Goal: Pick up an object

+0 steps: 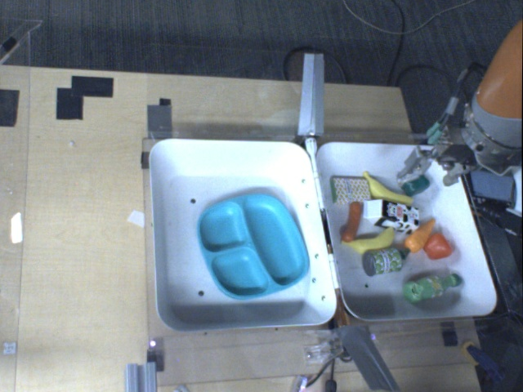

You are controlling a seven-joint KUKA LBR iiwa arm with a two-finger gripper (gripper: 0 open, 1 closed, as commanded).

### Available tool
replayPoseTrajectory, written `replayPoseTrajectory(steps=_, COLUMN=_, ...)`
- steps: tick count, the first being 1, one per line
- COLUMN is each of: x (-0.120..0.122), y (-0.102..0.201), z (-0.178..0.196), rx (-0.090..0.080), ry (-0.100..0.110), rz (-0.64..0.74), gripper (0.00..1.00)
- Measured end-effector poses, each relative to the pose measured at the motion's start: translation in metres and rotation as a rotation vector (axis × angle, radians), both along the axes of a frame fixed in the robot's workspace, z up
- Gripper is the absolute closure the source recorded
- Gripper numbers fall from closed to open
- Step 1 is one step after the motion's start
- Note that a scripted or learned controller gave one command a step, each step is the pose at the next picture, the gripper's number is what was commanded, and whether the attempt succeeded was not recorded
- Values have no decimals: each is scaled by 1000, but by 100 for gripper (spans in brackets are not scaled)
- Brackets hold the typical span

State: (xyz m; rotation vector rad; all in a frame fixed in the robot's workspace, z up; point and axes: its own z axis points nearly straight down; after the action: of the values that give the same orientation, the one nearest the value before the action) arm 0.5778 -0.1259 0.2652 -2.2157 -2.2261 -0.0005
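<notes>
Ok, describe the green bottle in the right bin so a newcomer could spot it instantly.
Start at the right bin, the one crowded with toy food. Go to its near right corner, in front of the red pepper. The green bottle lies there on its side, apart from the pile; unlike the darker can to its left, it is bright green and long.

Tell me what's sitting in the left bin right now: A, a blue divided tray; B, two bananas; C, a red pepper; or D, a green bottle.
A: the blue divided tray lies alone in the left bin, while the small items, such as the green bottle, are in the right bin.
</notes>
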Motion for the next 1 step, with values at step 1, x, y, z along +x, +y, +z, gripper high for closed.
replayPoseTrajectory(steps=1, x=22, y=-46, z=-59, rx=0, ry=0, rz=79, gripper=0)
